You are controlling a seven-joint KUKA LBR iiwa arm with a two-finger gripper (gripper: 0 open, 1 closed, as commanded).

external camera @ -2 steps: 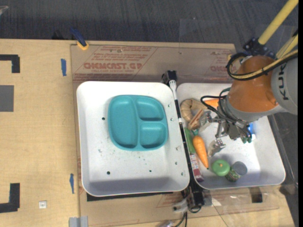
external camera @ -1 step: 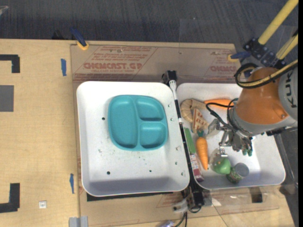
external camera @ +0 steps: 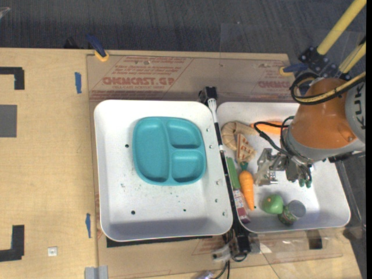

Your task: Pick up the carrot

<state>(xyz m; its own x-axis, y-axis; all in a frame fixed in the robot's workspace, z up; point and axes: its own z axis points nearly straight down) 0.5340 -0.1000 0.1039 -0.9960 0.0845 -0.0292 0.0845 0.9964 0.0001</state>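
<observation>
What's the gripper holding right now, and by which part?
Nothing visibly held. The gripper hovers just right of the carrot, which lies in the right bin.

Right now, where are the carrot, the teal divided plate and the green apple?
carrot (external camera: 247,189): camera view, middle of its orange body.
teal divided plate (external camera: 152,151): camera view, its large left compartment.
green apple (external camera: 272,203): camera view, centre of its skin.

I see my arm (external camera: 325,118) reaching in from the right, its orange band above the wrist, the hand (external camera: 273,168) pointed down and leftward. It grips nothing that I can see.
</observation>
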